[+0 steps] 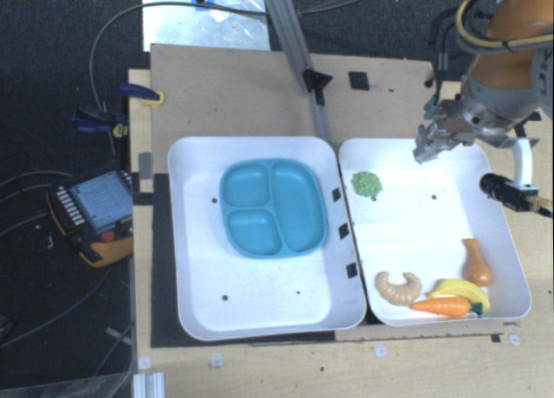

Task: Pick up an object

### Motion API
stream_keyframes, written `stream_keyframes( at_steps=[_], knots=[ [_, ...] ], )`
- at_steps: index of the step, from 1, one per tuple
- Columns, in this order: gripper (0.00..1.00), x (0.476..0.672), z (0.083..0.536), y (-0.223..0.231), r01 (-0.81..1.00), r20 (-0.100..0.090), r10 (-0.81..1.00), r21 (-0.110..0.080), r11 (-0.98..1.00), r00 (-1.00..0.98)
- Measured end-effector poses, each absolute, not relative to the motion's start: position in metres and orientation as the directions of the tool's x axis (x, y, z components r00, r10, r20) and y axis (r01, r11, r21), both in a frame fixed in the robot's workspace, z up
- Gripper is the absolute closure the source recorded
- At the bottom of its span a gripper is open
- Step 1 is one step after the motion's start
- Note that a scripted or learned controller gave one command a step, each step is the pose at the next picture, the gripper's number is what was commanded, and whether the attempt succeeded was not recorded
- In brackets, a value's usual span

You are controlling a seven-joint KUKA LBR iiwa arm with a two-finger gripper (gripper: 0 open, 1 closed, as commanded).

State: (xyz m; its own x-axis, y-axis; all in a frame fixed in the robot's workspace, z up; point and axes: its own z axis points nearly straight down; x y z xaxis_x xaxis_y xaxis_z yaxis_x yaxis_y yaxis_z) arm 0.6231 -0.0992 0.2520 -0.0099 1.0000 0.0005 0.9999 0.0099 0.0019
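A: What is the biggest thing in view?

B: The bench [260, 85], a tan board lying on dark carpet. Two shallow white bins sit on it side by side, edges touching: the left bin [260, 301] and the right bin [424, 232].

A: And the arm?

B: The arm [511, 50] comes in from the right, grey with an orange band above the wrist, over the far right corner of the right bin. Its end effector [428, 147] hangs at that bin's far rim, pointing down and to the left.

A: Is it open or closed?

B: I cannot tell; the tips are a small dark blur. Nothing shows between them.

A: What lies in the left bin?

B: A blue divided plate [274, 207] with three compartments, in the far half of the bin.

A: And the things to pick?

B: All are in the right bin. A small green broccoli-like piece [366, 183] lies alone near the far left corner, well apart from the end effector. The rest cluster in the near right corner: a brown pear-shaped piece [475, 262], a tan croissant [397, 287], a yellow banana [463, 289] and an orange carrot [442, 305] lying just in front of the banana, its tip just beside the croissant.

A: Anything off the bench?

B: A handheld controller [95, 215] with a blue screen lies on the carpet to the left.
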Motion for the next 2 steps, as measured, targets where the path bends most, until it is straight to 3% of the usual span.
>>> stream_keyframes(
  at_steps=[2],
  knots=[
    [1.0,0.649,0.244,0.006,1.0,0.002,1.0,0.004,0.011,-0.011]
  ],
)
